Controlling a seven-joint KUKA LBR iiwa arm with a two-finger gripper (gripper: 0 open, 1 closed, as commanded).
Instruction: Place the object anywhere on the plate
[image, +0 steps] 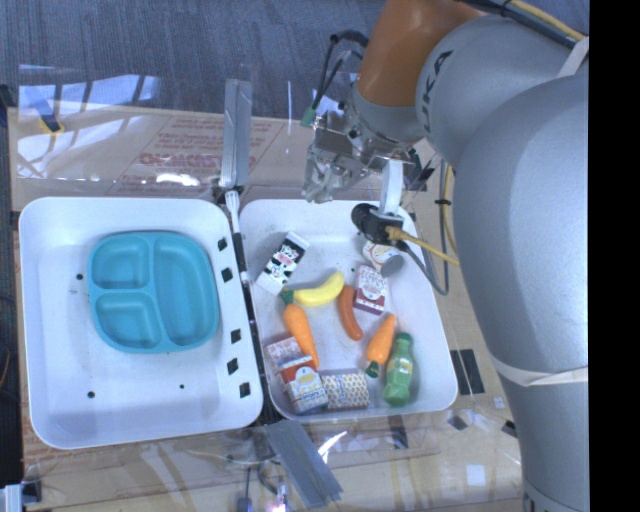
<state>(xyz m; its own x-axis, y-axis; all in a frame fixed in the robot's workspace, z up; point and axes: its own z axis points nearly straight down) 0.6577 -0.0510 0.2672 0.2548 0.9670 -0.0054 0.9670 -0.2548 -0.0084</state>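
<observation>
My gripper (328, 185), its opening indiscernible, hovers above the crowded right bin (436, 310); a descent risks snagging neighbouring toys, leaving the plate (153, 291) unserved.

Two white bins (60, 420) side by side on a bench (120, 150)

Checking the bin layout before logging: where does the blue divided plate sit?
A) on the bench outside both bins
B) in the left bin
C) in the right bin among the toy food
B: the blue plate lies flat in the left bin, while the toy food fills the right bin.
</observation>
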